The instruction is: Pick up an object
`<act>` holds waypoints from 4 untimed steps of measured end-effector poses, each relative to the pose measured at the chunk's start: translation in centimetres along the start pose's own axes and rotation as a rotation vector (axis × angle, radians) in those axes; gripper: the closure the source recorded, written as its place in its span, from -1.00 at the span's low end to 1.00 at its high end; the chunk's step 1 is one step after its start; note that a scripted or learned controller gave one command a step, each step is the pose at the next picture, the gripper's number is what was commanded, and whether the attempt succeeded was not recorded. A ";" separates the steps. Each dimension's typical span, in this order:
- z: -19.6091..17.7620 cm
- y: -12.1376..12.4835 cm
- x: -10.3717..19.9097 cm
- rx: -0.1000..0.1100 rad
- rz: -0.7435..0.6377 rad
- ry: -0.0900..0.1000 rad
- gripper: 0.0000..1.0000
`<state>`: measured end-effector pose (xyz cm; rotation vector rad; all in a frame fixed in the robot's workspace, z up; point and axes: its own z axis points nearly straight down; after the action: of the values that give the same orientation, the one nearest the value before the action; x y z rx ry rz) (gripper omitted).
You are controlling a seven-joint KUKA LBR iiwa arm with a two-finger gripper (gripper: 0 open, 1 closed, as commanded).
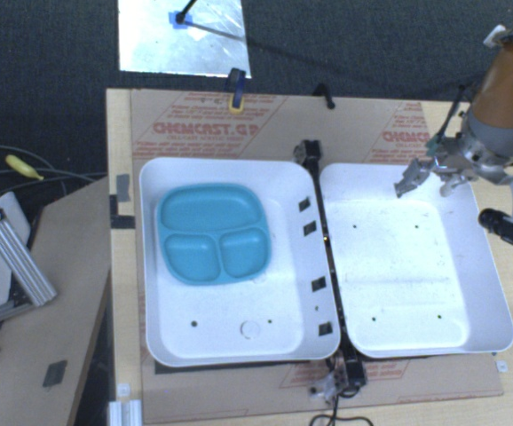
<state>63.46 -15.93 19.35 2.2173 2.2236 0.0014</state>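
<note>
Blue sectioned plate [214, 232] lies flat in the left bin [172, 344], toward its far-left corner, long axis running left-right. End effector [419, 177] hangs over the right bin's [469, 327] far edge, nothing between its fingers; spread or pressed together, cannot tell. Plate lies well apart, to the left and slightly nearer, across the divider between bins. Bench [194, 122] cardboard beneath.
</note>
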 end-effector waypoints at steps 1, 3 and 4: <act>9.7 -3.0 -4.2 0.009 0.006 0.001 -1.00; -3.6 -12.0 7.4 -0.015 -0.013 0.004 -1.00; 10.2 -15.2 3.5 0.014 0.006 0.002 -1.00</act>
<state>48.30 -12.50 9.12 2.2322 2.2244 -0.0122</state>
